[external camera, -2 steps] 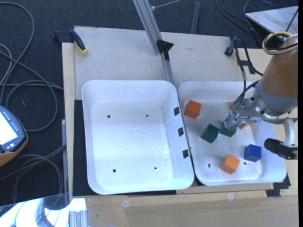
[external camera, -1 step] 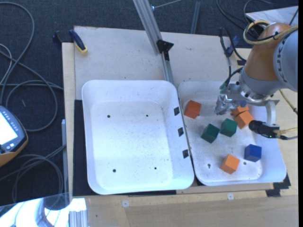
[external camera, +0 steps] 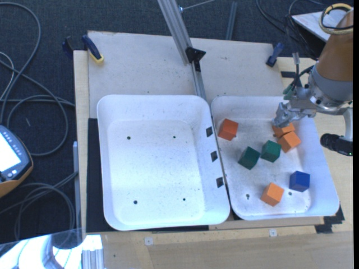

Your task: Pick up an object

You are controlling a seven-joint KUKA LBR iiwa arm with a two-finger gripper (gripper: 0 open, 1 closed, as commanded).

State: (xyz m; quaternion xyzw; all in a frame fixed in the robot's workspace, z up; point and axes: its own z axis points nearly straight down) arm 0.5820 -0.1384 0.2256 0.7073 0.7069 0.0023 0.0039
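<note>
The right bin holds several small cubes. An orange cube sits near its left wall. Two green cubes lie close together in the middle. A blue cube and another orange cube rest near the front. My gripper hangs low over the bin's back right part, right above an orange cube and a second orange cube that it partly hides. I see nothing lifted off the bin floor.
The left bin stands beside the right one, with a row of small black clips along the shared wall. A slanted metal rail crosses the back of the bench. Blue clamps sit at the back corners.
</note>
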